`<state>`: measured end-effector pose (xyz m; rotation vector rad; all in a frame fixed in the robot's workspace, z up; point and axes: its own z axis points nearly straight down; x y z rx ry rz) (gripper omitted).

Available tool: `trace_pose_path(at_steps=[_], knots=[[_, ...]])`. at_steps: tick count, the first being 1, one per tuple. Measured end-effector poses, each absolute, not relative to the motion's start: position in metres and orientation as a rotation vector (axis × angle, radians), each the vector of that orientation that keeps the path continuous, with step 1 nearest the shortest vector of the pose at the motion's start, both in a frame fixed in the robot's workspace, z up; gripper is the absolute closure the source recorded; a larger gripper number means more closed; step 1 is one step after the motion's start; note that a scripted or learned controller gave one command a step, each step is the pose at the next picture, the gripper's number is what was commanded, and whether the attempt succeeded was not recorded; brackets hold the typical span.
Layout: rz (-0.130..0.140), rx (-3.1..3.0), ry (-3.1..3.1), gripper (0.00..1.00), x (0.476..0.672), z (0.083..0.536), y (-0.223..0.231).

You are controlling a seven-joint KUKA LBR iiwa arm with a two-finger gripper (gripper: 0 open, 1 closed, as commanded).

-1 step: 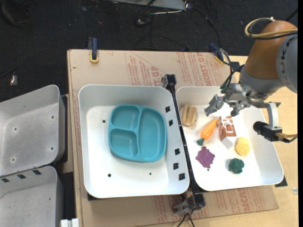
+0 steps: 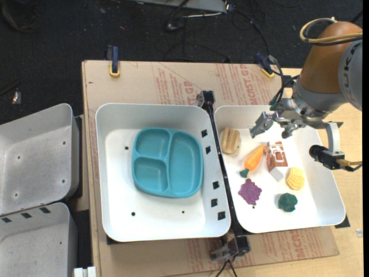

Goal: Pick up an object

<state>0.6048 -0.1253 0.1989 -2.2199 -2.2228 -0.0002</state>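
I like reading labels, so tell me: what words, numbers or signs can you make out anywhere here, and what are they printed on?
Red print on the cardboard sheet under the bins: upside down and too faint to read with certainty.
White marks on the small brown carton in the right bin: too small and blurred to read.
Lettering on the arm: cut off, unreadable.

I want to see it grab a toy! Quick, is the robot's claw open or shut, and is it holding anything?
Gripper: open, holding nothing, hanging above the carrot and the carton in the right bin.
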Motion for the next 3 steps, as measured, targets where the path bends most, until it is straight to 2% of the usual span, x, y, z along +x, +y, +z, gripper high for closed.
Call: trace_pose_path(at_steps=[1, 2, 3], knots=[[0.005, -2.221, -2.218, 0.00, 0.606, 0.138, -0.132], [-0.015, -2.236, -2.234, 0.00, 0.612, 0.116, -0.134], [-0.016, -2.239, -2.237, 1.00, 0.613, 0.125, -0.135]])
